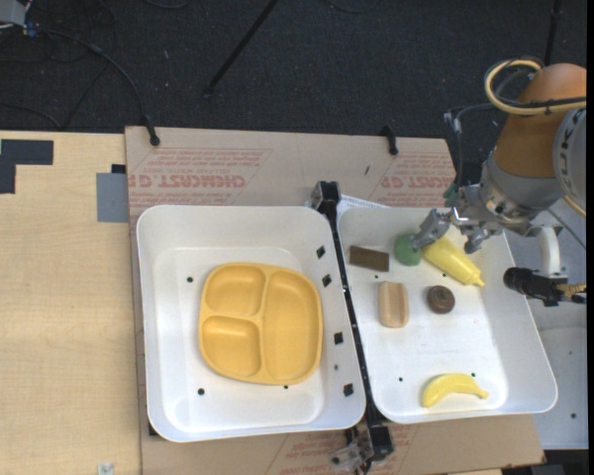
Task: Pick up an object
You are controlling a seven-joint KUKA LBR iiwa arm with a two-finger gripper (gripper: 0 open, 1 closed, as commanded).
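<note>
Your gripper [453,228] hangs over the far edge of the right bin [520,379], at about one o'clock from that bin's centre, with fingers spread apart and nothing between them. Just beneath and beside it lies a yellow bottle-shaped toy [453,262], tilted, its neck touching a small green piece [407,250] at its nine o'clock. You can expect it to be light, stiff and smooth, likely to slip, so close across the wider body rather than the tapered neck. Toward six o'clock a toy banana [453,390] rests near the bin's front wall; a tan block [393,304], a brown block [369,258] and a dark round piece [440,299] lie between. A yellow divided plate [260,322] sits in the left bin [168,364].
</note>
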